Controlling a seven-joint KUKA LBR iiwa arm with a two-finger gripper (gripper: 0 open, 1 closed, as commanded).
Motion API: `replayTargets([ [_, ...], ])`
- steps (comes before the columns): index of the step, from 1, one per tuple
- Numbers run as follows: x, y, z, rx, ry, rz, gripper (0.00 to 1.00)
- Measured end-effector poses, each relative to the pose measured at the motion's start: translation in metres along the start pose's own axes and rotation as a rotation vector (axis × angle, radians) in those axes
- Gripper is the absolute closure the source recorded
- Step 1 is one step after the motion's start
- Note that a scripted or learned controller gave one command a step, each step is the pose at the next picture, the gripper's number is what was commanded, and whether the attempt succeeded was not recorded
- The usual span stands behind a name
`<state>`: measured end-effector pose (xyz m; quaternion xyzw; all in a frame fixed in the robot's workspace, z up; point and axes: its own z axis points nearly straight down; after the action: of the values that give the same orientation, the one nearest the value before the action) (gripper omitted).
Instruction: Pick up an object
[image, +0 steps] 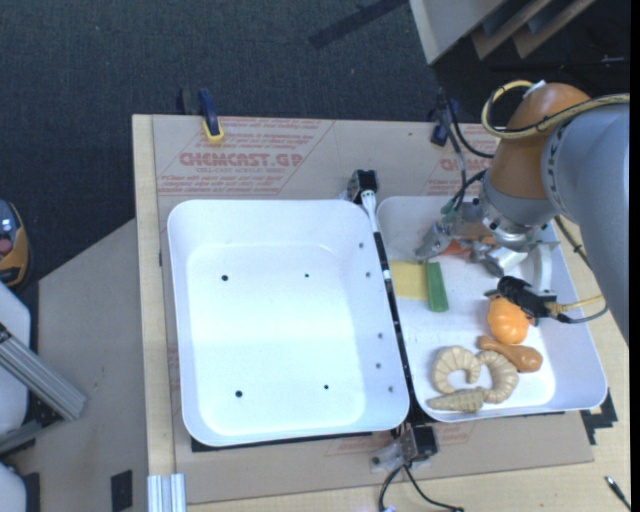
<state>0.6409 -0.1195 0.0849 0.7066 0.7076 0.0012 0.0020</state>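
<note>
**Hand.** The gripper (452, 240) is low over the far end of the right shallow white plastic bin (408, 222). You cannot tell how far open it is, nor whether it has hold of anything. A small red-orange patch (466, 246) shows right at it, too small to say if it is an object or part of the robot.

**Nearest the hand, on its camera side.**
- Short green bar (437, 286), lying flat.
- Flat yellow square pad (407, 280), beside the bar on the side toward the other bin, touching it or very nearly.

**Further from the hand, same bin, toward the near rim.**
- Round orange ball (507, 323).
- Brown drumstick-shaped piece (517, 356), just past the ball.
- Two cream ribbed curled pieces (470, 372), close together, with a straighter cream ribbed piece (458, 403) at the near wall.

**Step in hand.** Judge this as the reach or grasp stage, since nothing is seen lifted clear. For the next move you would want the hand centred over one item. The green bar is the closest candidate. Take it across its narrow width and lift straight up, and expect the yellow pad might be nudged.

**Surface and room, outward from the hand.**
- Left shallow white plastic bin (270, 330), beyond the divider, with only small dark dots on its floor.
- Pale board bench (250, 150) with red lettering.
- Blue-and-yellow clamp (210, 115) at the far corner.
- Dark carpet (80, 80) all around.
</note>
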Motion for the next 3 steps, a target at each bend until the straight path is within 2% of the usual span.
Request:
replayTargets([
  [1, -0.054, 0.018, 0.003, 0.027, 0.009, 0.005, 0.0],
  [2, -0.064, -0.083, -0.017, 0.012, 0.003, 0.006, 0.0],
  [3, -0.027, -0.009, 0.0, -0.003, 0.0, -0.003, 0.0],
])
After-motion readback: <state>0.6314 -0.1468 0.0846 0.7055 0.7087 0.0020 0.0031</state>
